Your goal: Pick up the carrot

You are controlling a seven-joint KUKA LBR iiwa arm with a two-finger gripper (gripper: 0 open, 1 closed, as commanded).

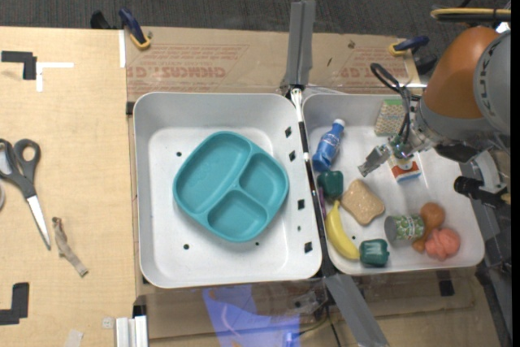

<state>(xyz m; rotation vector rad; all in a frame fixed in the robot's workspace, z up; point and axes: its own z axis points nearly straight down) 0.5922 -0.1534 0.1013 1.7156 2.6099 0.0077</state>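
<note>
Reaching in from the right over a wooden bench (65, 134) with two white bins, the left bin (146, 199) and the right bin (459, 175), touching side by side. Seen above the far right part of the right bin: the grey arm (487, 93), with its orange band (455, 69) bulging toward the camera and the wrist bent down and to the left. Ending in the gripper (380, 160), tilted, pointing toward the middle of the right bin, near a small red and white carton (405, 171) and just above a slice of bread (362, 202). Cannot tell if the gripper is open or closed; cannot make out any object in its grasp.

Lying in the left bin, near its centre: a teal divided plate (231, 187). Lying on the bench far to the left: scissors (24, 183).

Spread in the right bin, from bigger to smaller: a banana (340, 233) along the left wall at the front; a blue bottle (327, 144) behind it, tilted; a pink lumpy toy (443, 243) at the front right corner; a can (404, 227) on its side. Resting between the can and the pink toy, touching both or almost: the carrot (432, 214), visible as a small orange rounded piece, well apart from the gripper. Sitting near the banana's front end: a green block (374, 253).
</note>
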